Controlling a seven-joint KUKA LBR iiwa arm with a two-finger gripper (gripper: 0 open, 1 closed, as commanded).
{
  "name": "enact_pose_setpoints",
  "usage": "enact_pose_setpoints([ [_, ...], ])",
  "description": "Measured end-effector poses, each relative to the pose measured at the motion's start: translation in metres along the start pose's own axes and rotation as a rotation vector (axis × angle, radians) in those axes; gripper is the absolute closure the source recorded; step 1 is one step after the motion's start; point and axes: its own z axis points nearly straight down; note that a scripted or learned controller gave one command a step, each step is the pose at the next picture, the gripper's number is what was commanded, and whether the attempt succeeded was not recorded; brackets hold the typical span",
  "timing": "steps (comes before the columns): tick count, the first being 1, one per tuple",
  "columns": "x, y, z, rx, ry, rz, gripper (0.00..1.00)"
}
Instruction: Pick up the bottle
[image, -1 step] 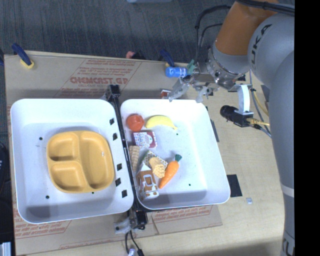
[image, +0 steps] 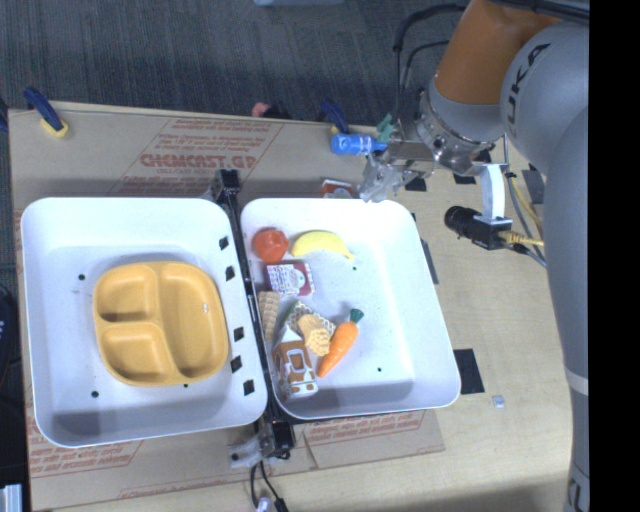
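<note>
Bottle (image: 294, 365) identification: the item that best fits the name is a small brown-and-white container lying in the right bin (image: 425, 330), near that bin's front left corner, close against the divider between the two bins. Its label faces up and it lies roughly lengthwise toward the front rim. A waffle-patterned piece (image: 314, 330) rests against its upper end, and an orange carrot (image: 340, 345) with a green top lies just beside it on the right, tilted.

Further contents of the right bin: a red tomato (image: 269, 244) near the back left corner, a yellow banana (image: 320, 243) just beside it on the right, and a small dark red packet (image: 288, 277) below those two.

The left bin (image: 50, 330) holds a yellow divided tray (image: 160, 322) with three compartments, lying flat near the middle.

The arm (image: 530, 70) enters from the right, its orange band toward the top of the view. The pincer (image: 378, 185) hangs over the back rim of the right bin, near the far edge, well apart from the bottle. Nothing shows between its fingers; whether they stand wide or narrow cannot be told from this view, as the parts are pale and blurred against the bin rim.

Both bins sit on a cardboard sheet (image: 190, 150) with red print, laid on the worktop (image: 500, 430). A blue object (image: 351, 144) lies on the cardboard behind the right bin, just beside the pincer's mount.
</note>
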Motion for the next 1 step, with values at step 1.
enact_pose_setpoints([
  [1,-0.0232,-0.1184,0.0409,-0.001,0.0,0.082,1.0],
])
